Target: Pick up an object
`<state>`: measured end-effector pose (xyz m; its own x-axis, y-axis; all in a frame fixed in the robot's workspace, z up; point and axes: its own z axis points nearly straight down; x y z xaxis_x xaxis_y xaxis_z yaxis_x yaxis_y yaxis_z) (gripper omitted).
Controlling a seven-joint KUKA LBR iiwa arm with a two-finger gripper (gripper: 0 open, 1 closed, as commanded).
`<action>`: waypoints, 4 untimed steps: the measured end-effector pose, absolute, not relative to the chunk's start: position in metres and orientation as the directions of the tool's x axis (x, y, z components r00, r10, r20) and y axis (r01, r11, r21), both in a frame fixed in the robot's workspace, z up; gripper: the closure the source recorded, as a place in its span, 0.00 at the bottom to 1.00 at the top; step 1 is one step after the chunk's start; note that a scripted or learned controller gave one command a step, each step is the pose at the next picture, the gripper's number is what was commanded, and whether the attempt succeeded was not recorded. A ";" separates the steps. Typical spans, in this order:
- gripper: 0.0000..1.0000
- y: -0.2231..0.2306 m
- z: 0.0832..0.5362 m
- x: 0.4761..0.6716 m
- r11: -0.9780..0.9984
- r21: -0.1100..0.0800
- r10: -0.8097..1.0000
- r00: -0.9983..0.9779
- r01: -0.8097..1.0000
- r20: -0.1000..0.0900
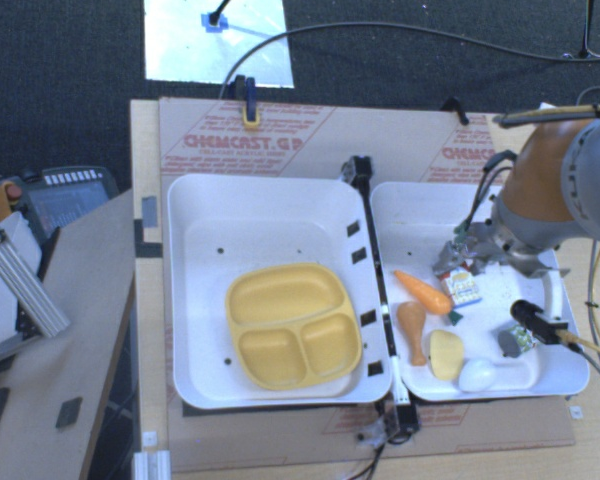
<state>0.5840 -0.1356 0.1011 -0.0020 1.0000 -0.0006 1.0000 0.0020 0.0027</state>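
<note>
1. Task thing. The object nearest the tool (458,258) is a small carton (464,287) in the right bin (420,200). It lies near the middle of the bin, just below the tool in the camera view. It is a pale box with red and yellow print on its upper face. I cannot tell whether the tool touches it.

2. Tool state. The tool hangs low over the right bin, next to the carton. I cannot tell whether it is wide or narrow, and I see nothing held in it.

3. Writing. The carton's print is too small for me to read. The cardboard sheet (280,133) under both bins carries "CHEMCAST GP" in red, repeated and partly covered at the right.

4. Surroundings.
- An orange carrot (423,291) lies just left of the carton, close to or touching it.
- Below the carrot lie a tan drumstick (413,328), a pale yellow lump (445,354) and a white oval piece (477,374), close together.
- A small grey-green item (513,341) sits at the bin's right side.
- The left bin (270,208) holds a yellow divided plate (292,323).
- The carrot crowds the carton's left side.
</note>
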 end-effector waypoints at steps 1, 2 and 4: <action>1.00 -0.134 0.165 0.590 0.004 0.008 1.000 -0.004 1.000 -0.002; 1.00 -0.135 0.219 0.592 0.005 0.007 1.000 -0.005 1.000 -0.002; 1.00 -0.142 0.283 0.591 0.006 0.003 1.000 -0.006 1.000 -0.001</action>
<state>0.5909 -0.1422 0.2831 -0.0057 1.0000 -0.0010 1.0000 0.0057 0.0033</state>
